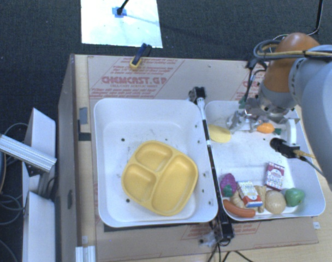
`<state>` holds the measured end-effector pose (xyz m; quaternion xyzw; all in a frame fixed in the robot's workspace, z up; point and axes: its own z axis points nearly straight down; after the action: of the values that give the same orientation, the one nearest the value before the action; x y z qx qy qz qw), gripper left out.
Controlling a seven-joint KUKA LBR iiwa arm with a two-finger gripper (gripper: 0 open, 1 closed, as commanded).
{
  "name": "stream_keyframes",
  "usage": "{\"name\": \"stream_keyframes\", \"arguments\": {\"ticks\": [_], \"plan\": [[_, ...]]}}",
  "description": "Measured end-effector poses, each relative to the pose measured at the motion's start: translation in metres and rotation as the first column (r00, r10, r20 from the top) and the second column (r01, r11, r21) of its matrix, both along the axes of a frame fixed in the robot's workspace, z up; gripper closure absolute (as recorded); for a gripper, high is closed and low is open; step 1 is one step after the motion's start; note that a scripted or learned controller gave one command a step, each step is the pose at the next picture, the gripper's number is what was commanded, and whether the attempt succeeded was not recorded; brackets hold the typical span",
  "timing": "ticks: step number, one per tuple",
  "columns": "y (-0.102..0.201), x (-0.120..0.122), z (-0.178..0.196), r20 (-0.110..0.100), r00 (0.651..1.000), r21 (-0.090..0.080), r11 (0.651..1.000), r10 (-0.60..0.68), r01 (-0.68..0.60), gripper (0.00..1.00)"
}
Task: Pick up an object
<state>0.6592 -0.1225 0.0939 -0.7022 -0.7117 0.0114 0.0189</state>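
Observation:
My gripper (238, 120) hangs low over the far end of the right bin (313, 184), at the end of the grey arm with the orange band. A pale yellow lemon-shaped piece (219, 134) lies just left of and below it, against the bin's left wall. A small orange piece (266, 128) lies just to its right. Nothing shows in the gripper's grasp. At the near end of this bin lie a red and white box (274, 175), a purple piece (227, 183), a small colourful carton (250, 194), a potato (274, 201), a green piece (294, 196) and a sausage (239, 210).
The left bin (114, 119) holds a yellow divided plate (160, 177) near its middle. A black divider bar (206, 135) runs between the two bins. A yellow and black tool (139, 56) lies on the board behind the bins.

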Motion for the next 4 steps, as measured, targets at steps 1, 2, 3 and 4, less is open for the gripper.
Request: {"name": "stream_keyframes", "arguments": {"ticks": [1, 2, 3, 4], "plan": [[0.064, -0.021, 0.092, 0.048, 0.999, -0.01, 1.0, -0.008, 0.008, 1.0], [0.063, -0.022, 0.091, 0.046, 0.999, -0.011, 1.0, -0.009, 0.009, 0.0], [0.032, -0.023, -0.009, 0.044, 0.999, -0.011, 1.0, -0.012, 0.012, 0.0], [0.029, 0.01, -0.009, 0.044, 0.999, -0.01, 1.0, -0.009, 0.01, 0.0]]}}
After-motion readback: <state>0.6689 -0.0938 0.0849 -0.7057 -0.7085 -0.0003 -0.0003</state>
